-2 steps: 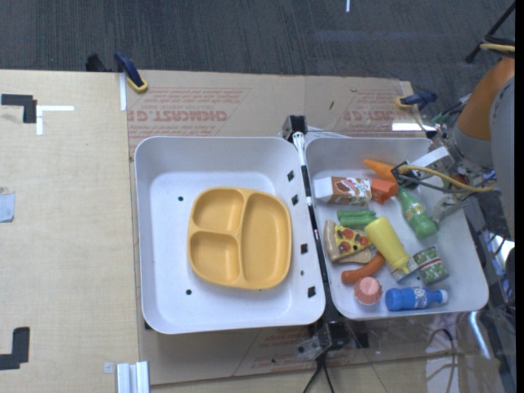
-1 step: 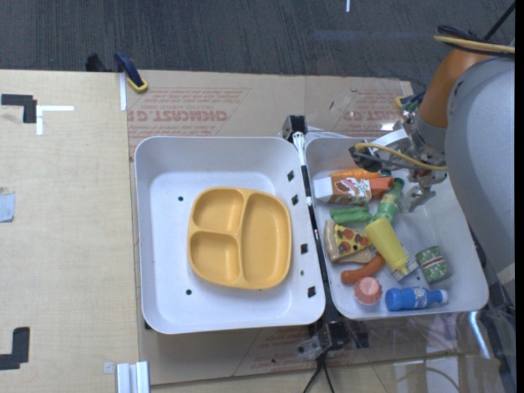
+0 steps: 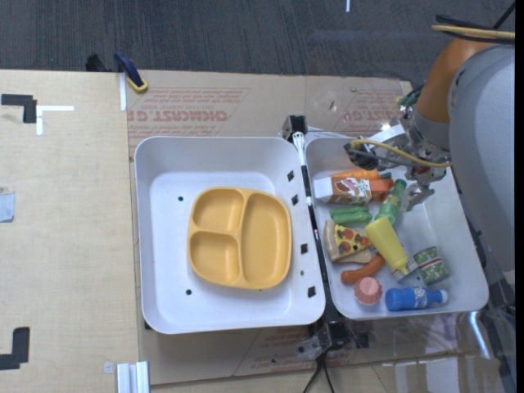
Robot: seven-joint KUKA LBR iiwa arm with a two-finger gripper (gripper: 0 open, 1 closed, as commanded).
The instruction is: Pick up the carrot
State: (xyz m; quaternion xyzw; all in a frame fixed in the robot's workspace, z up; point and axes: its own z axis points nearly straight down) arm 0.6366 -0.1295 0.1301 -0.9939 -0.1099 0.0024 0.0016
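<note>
Apparently the carrot [image 3: 366, 173]: orange, slender, half-hidden

- left bin [image 3: 155, 244]: holds a yellow divided plate [image 3: 241, 238].
- right bin [image 3: 458, 244], beside the plate's bin: carrot [image 3: 363, 173], ketchup carton [image 3: 350, 189], green pepper [image 3: 350, 216], pizza slice [image 3: 347, 241], mustard bottle [image 3: 387, 243], sausage [image 3: 361, 269], blue bottle [image 3: 415, 299], green can [image 3: 429, 264].
- gripper [image 3: 416, 188]: over the right bin's far side.

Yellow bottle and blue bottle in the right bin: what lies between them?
In the camera view, a green-labelled can lies between the yellow bottle and the blue bottle.
</note>
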